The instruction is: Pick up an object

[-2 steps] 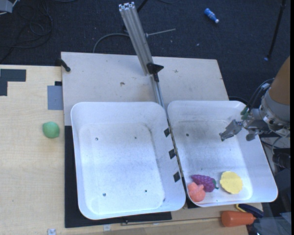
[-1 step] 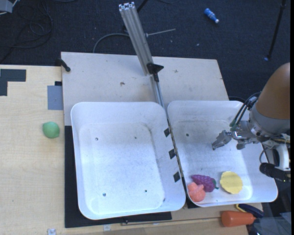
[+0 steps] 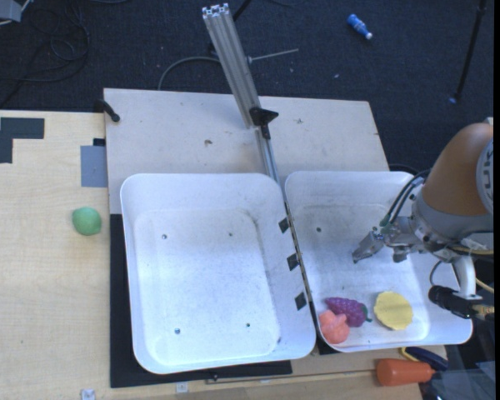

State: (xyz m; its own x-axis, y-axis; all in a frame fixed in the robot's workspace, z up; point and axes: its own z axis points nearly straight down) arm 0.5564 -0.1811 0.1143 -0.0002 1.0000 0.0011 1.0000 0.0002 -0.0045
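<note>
The grey arm with its orange band reaches in from the right, and its two-finger gripper point(image 3: 373, 247) hangs over the right-hand shallow white bin point(image 3: 350, 194), above bare floor; whether it is clenched or released I cannot tell. Along that bin's near edge lie a purple bumpy grape-like toy point(image 3: 347, 308), a small orange-pink lump point(image 3: 334, 327) touching it, and a flat round yellow disc point(image 3: 393, 310) just beside them. A green ball point(image 3: 87, 221) sits on the wooden bench, left of the left-hand white bin point(image 3: 150, 192).
</note>
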